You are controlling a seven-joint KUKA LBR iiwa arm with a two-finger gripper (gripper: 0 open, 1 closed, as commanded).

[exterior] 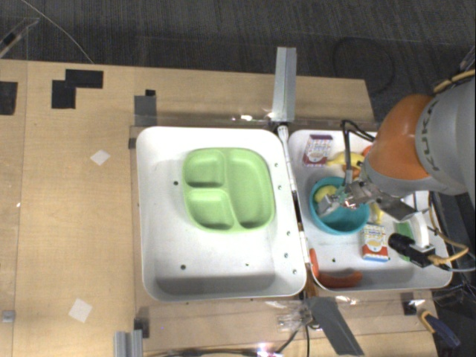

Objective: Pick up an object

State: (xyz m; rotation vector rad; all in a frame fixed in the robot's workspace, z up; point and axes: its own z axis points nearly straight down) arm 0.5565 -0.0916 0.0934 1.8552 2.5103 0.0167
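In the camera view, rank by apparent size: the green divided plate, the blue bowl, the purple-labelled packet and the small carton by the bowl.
Largest to smallest:
1. green divided plate
2. blue bowl, partly covered by the tool
3. purple-labelled packet and small carton: they look about alike, so I won't rank them.

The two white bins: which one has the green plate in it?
The left bin holds the green plate, a tray with three sections. The right bin has a blue bowl and small bits of food packaging instead.
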